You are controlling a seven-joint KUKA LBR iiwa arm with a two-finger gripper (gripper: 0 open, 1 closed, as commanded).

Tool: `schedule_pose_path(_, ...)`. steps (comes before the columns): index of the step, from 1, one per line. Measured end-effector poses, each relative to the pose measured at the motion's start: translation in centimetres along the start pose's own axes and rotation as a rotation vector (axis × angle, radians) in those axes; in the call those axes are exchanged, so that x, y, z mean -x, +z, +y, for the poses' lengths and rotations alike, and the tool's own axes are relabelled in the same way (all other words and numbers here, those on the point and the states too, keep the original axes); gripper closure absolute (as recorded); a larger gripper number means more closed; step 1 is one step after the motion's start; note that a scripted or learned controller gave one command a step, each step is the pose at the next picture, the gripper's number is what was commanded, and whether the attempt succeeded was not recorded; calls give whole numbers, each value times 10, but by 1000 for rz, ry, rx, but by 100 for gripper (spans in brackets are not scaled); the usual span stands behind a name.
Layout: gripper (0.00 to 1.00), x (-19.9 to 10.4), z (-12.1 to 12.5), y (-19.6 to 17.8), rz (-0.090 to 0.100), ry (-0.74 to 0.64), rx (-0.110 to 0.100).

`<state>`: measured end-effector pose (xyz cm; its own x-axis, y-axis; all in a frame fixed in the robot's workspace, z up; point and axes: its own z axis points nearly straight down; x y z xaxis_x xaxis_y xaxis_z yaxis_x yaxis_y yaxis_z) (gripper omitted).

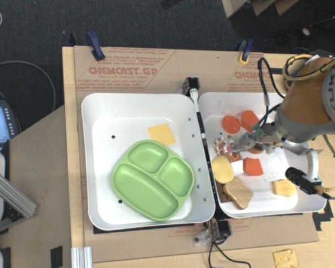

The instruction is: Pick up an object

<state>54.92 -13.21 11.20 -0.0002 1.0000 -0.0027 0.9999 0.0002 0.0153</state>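
bench (128, 66): brown board, blue clamps | floor (128, 10): dark carpet | pincer (251, 141): grip state cannot tell

left bin (95, 149): green divided plate (152, 178), yellow square (161, 133) | right bin (301, 205): gripper (251, 142) low among food pieces, beside orange block (253, 167)

orange round slice (230, 123) | flat | right bin, far side
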Motion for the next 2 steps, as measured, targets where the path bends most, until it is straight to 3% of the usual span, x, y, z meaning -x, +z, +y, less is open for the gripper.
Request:
schedule_pose_path(1, 0, -21, 8, 9, -1, 4, 8)
schedule_pose_path(2, 0, -29, -14, 12, -4, 1, 22)
